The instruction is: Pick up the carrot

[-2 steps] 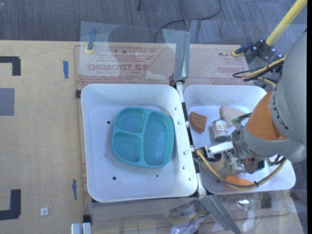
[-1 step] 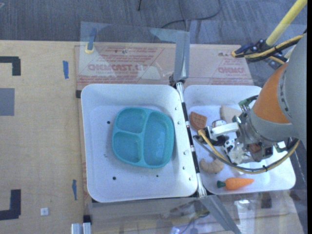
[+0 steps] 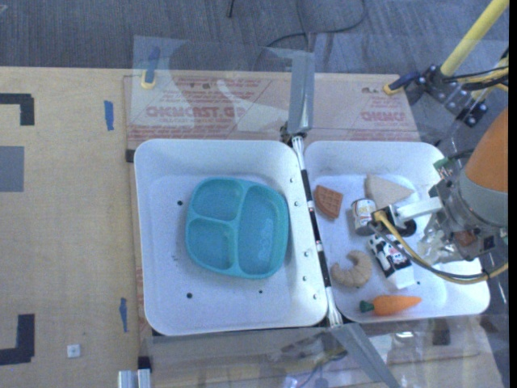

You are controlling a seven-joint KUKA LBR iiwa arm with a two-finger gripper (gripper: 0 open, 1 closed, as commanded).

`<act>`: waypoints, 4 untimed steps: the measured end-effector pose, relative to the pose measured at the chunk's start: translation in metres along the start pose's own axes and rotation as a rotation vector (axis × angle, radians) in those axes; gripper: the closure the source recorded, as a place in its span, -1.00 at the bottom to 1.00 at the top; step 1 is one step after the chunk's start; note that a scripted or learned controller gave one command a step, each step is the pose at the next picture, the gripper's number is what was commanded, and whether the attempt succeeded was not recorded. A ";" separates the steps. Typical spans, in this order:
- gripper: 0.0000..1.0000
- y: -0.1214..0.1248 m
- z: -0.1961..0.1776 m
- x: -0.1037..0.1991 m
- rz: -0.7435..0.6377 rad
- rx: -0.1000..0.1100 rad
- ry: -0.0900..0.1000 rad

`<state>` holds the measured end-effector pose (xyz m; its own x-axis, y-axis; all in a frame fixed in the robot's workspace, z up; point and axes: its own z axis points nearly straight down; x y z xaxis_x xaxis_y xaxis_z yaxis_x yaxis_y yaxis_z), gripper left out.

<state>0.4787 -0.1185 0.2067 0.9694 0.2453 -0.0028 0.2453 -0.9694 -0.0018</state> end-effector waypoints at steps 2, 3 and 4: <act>1.00 -0.025 0.119 0.007 0.045 0.003 0.004; 1.00 -0.025 0.109 0.007 0.048 0.005 0.004; 1.00 -0.025 0.119 0.009 0.049 0.001 0.003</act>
<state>0.4807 -0.0916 0.0874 0.9802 0.1980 0.0005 0.1980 -0.9802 -0.0024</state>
